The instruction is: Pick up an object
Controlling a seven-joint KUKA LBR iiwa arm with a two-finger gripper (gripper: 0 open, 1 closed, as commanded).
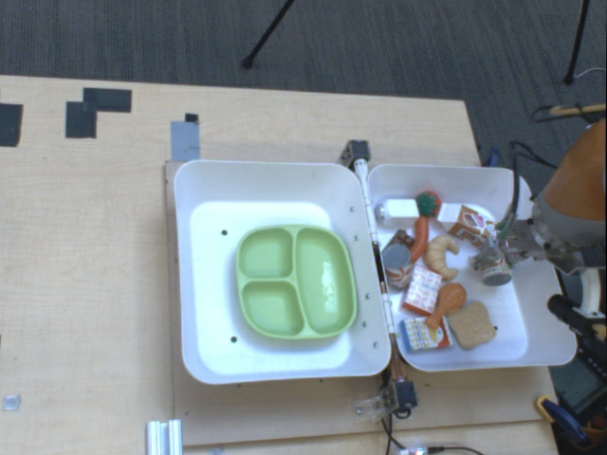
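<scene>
The right bin (541,344) holds several toy foods: a white block (400,209), a red and green fruit (430,202), a carrot (420,238), a croissant (442,251), a brown box (471,223), a red-white packet (422,290), a drumstick (450,299) and a bread slice (471,323). My gripper (494,259) reaches in from the right and sits low over the bin's right half, just right of the croissant and below the brown box. A small grey round piece (493,273) lies right at its tip; I cannot tell whether it is a toy or part of the gripper.
The left bin (204,349) carries a green three-part plate (296,282). A dark can (395,254) and a blue-orange carton (423,335) lie near the divider in the right bin. Wooden bench surrounds both bins; tripod legs stand on the carpet behind.
</scene>
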